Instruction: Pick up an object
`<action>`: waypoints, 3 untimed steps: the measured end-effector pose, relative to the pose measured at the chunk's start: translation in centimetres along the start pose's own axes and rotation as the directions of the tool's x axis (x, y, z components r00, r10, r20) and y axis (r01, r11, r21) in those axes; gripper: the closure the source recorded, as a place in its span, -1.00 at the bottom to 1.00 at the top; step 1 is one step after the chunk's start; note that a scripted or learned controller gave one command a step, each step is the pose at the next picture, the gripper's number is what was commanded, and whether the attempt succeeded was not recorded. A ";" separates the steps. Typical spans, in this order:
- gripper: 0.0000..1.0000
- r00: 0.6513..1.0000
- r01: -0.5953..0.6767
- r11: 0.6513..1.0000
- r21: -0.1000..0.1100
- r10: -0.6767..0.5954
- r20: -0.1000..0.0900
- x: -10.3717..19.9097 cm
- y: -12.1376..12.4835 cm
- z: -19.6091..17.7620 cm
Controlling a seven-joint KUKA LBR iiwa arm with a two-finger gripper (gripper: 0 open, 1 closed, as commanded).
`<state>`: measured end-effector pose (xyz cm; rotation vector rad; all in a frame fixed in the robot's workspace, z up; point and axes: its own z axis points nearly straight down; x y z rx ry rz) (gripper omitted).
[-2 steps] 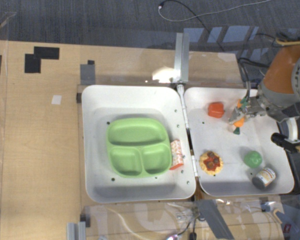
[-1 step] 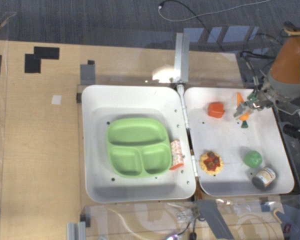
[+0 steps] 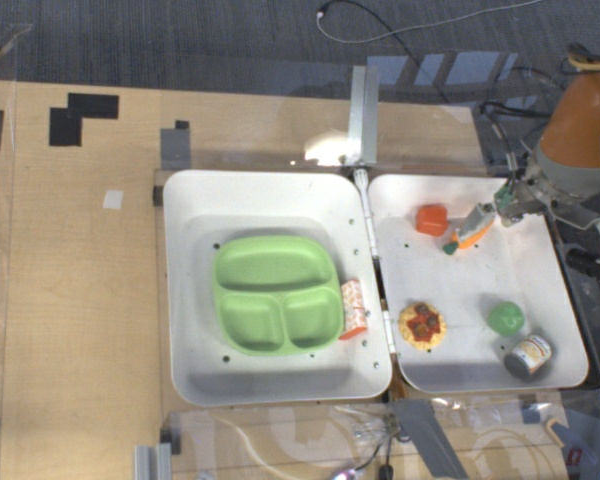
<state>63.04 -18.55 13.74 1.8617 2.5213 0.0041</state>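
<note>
Pale wood bench, two white bins, grey carpet beyond, claw state unclear.

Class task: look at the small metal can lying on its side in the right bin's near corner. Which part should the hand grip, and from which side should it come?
Grip the small metal can across its curved sides, coming from above. It lies on its side close to the right white bin's wall, with the round green ball just behind, so a sideways approach looks cramped.
</note>
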 end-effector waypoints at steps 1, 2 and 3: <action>-1.00 1.000 0.013 1.000 -0.012 -0.013 0.010 -0.5 2.2 4.3; 1.00 1.000 0.019 1.000 -0.021 -0.018 0.017 -0.5 2.6 2.9; 1.00 1.000 -0.009 1.000 -0.002 0.009 -0.001 4.6 5.7 -5.9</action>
